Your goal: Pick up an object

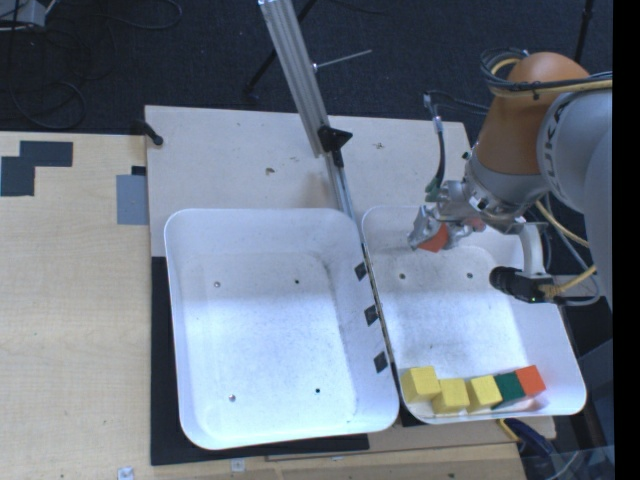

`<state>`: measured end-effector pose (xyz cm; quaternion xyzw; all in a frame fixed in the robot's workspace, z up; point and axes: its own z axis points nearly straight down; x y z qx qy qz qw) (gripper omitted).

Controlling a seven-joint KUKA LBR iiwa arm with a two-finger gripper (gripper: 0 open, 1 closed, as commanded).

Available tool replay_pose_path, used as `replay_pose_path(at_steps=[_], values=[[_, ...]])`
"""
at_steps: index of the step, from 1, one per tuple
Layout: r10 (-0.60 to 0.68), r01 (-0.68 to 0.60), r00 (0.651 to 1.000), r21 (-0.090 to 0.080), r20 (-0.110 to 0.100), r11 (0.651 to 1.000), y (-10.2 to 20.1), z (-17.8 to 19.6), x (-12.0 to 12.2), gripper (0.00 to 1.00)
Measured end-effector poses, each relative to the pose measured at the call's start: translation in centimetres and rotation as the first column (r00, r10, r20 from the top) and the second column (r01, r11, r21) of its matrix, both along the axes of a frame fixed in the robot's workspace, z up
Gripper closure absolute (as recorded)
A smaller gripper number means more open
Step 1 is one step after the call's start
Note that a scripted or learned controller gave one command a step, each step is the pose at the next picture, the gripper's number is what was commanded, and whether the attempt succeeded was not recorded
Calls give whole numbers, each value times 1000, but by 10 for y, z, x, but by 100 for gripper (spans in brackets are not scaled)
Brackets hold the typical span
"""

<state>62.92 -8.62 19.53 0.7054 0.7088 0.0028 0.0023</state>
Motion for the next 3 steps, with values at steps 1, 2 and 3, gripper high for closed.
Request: replay_pose_path(at_steps=[1, 2, 3], values=[[0, 0, 1000, 2, -8, 1000, 62, -6, 34, 100], [-5, 5, 1000, -2, -8, 1000, 34, 21, 23, 100], [1, -1, 1000, 3, -17, 1000, 116, -8, -18, 100]])
